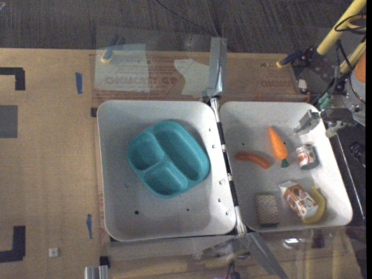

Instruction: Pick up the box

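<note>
The box (296, 199) is a small white carton with orange and red print. It lies flat near the front right corner of the right bin (244, 121), leaning against a yellow banana (318, 209). My gripper (314, 121) hangs over the bin's far right edge, well behind the box and apart from it, just above a small can (306, 156). Nothing shows in its grasp.
The right bin also holds a carrot (278, 143), a reddish sausage (253, 159) and a beige woven block (267, 208) left of the box. A teal divided plate (168, 157) lies in the left bin (116, 214). Cables and yellow tubing crowd the far right.
</note>
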You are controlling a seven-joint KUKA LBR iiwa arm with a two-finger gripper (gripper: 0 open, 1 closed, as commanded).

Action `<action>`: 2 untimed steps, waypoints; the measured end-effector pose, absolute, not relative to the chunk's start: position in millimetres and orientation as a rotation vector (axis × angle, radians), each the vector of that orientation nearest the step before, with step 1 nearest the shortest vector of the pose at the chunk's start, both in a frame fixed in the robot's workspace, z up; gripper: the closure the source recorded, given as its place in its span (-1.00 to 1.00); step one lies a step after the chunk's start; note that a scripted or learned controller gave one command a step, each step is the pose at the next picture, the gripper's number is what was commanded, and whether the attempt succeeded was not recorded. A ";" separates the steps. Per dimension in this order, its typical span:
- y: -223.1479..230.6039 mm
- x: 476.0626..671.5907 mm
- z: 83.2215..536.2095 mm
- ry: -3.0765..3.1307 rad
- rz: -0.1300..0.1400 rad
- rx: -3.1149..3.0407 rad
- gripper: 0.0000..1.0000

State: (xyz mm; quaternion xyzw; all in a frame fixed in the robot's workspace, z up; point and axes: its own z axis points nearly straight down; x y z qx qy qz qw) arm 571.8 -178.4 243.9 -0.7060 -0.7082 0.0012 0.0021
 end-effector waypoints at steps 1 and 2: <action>-169.0 556.4 186.4 -1.847 0.007 -2.532 -1.00; -182.3 519.0 86.8 -1.598 -0.011 -2.707 -1.00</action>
